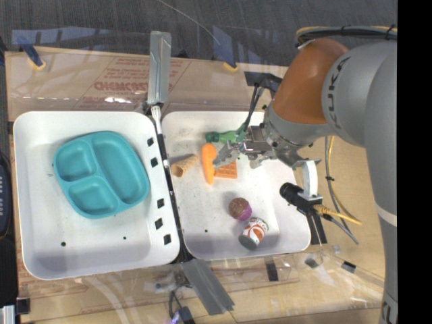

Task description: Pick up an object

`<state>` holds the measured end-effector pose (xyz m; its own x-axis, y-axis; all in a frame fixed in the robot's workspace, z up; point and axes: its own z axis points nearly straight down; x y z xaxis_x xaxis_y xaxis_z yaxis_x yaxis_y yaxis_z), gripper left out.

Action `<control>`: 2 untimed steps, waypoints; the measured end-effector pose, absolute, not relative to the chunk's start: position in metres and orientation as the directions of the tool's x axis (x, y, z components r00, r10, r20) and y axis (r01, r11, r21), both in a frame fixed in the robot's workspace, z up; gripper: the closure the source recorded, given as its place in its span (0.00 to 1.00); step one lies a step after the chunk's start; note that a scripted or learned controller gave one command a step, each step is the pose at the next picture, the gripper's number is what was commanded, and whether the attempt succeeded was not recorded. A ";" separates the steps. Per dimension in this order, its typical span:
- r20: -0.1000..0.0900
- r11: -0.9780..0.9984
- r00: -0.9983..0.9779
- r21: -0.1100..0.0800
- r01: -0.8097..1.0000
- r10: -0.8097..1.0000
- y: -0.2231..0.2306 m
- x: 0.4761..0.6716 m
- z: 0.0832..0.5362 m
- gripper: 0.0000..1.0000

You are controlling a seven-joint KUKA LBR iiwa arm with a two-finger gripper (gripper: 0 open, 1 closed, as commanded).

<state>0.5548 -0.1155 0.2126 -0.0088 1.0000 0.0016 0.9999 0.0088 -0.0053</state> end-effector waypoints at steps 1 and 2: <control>0.000 -0.007 0.007 0.004 1.000 1.000 -0.123 0.585 0.107 0.00; -0.001 -0.004 0.004 0.002 1.000 1.000 -0.125 0.585 0.117 1.00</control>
